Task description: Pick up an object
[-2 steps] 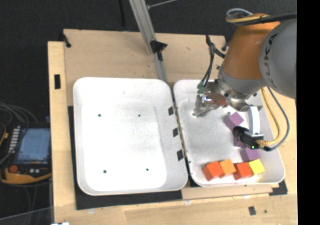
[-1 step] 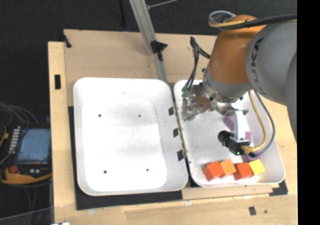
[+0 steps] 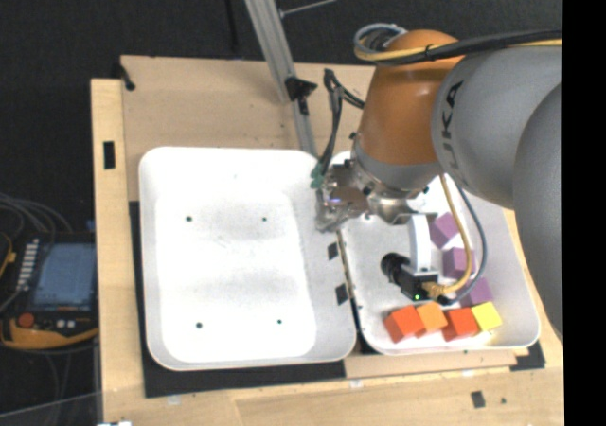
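Camera view puts the gripper (image 3: 352,199) over the right bin (image 3: 445,347), by its left edge; you cannot tell if it is released or clenched. 3 orange blocks (image 3: 433,317) and 1 yellow block (image 3: 487,316) lie along the bin's near edge, so the pick looks not yet done.

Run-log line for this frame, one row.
arm: grey KUKA arm over right shallow white bin | contents: orange and red cubes, yellow cube, purple cubes | grasp: cannot tell
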Robot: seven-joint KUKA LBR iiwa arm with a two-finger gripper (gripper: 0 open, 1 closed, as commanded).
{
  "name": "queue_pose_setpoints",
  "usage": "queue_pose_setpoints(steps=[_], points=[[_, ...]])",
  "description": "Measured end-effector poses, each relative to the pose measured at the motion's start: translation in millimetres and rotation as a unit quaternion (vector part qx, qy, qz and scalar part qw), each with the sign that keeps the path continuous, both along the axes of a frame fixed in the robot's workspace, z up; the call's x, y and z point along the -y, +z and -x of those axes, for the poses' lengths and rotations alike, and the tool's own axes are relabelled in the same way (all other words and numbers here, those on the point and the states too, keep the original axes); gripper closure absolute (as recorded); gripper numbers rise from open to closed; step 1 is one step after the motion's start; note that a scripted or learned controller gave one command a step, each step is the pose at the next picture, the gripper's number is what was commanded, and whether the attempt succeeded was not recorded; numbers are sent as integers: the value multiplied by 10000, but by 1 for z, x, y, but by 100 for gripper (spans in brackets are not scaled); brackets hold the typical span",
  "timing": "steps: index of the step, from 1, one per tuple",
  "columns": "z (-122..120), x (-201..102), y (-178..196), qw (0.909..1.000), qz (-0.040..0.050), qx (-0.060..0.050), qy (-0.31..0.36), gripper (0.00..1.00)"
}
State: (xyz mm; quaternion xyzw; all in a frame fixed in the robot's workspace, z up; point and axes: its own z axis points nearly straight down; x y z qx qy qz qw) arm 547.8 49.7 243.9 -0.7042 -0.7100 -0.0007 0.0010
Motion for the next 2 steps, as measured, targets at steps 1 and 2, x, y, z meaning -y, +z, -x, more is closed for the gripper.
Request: queue_pose_setpoints(steps=[1, 2], points=[[25, -47, -11, 10000, 11, -8, -8, 100], [24, -45, -11, 10000, 4, 0, -37, 0]])
